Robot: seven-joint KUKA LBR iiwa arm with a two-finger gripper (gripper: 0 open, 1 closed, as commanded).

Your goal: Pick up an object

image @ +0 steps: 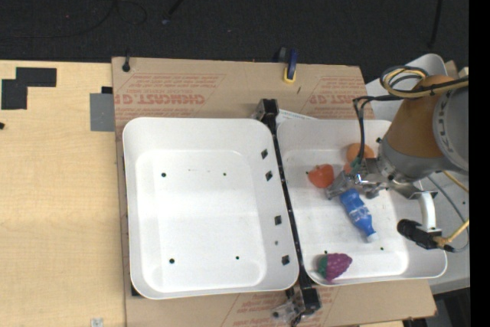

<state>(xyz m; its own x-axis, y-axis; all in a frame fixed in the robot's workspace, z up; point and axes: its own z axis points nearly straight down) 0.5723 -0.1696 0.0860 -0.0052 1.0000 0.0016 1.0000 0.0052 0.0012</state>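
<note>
In the right bin (pixel 417 266), the tool (pixel 358 181) sits low over the upper end of a tilted blue bottle (pixel 357 213), its state impossible to tell, with a red object (pixel 321 176) just beside it and what may be a purple berry toy (pixel 335 265) near the front wall.

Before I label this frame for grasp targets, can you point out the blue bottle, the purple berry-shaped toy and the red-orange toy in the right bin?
blue bottle (pixel 357 214): camera view, mid-body.
purple berry-shaped toy (pixel 336 264): camera view, purple centre.
red-orange toy (pixel 321 176): camera view, centre.
</note>
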